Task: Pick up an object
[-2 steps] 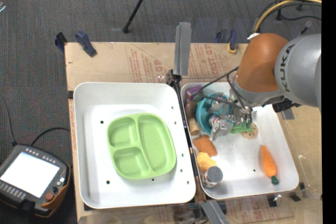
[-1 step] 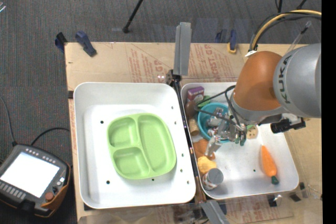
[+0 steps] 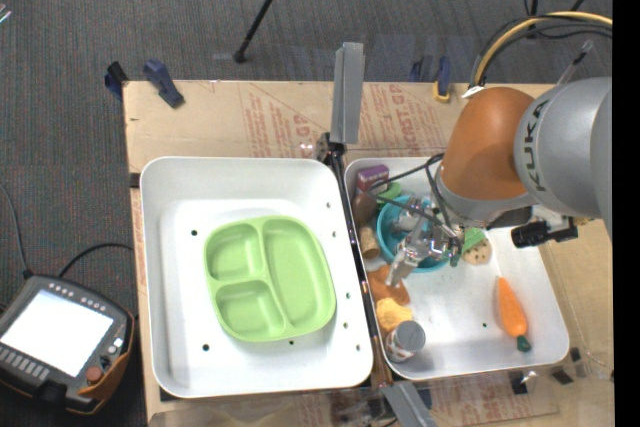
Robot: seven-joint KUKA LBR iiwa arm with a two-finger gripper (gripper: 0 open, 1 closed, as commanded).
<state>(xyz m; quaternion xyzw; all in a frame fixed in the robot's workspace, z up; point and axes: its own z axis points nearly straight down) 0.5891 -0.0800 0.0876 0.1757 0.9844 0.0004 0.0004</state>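
Note:
My gripper (image 3: 425, 250) hangs low over the left half of the right bin (image 3: 470, 340), right above a teal bowl (image 3: 388, 218) that it partly hides. Nothing shows clearly between its tips. Around it lie a purple block (image 3: 371, 178) at the back, a brown piece (image 3: 367, 240) by the bin's left wall, an orange-brown lump (image 3: 392, 313) and a grey cup (image 3: 406, 340) toward the front. A speckled cookie (image 3: 479, 253) sits just right of the gripper. An orange carrot (image 3: 511, 309) lies at the front right.
The left bin (image 3: 165, 215) holds a green divided plate (image 3: 268, 277). A grey post (image 3: 347, 100) stands behind the wall between the bins. The arm's orange band (image 3: 490, 150) looms over the right bin's back. A handheld screen (image 3: 60, 340) lies on the floor at left.

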